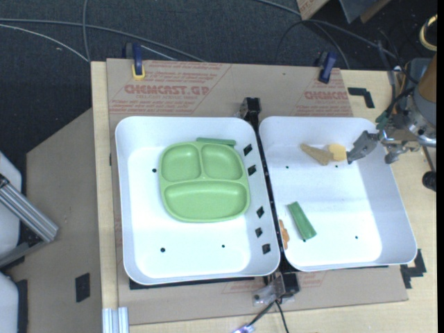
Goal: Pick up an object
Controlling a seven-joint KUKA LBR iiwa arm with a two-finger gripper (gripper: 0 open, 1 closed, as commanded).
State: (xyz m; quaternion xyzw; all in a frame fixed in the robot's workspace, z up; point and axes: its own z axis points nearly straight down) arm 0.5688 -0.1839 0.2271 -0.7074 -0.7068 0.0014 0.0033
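A tan brush lies in the right bin, near its far wall. Just beside it hangs the gripper, fingers spread, holding nothing. Nearer the bin's front lies a green block.

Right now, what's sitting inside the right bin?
Inside the right bin: a green block near the front, and a tan wooden piece with a yellow block at the back. The claw hovers beside them. An orange sliver lies at the divider edge.
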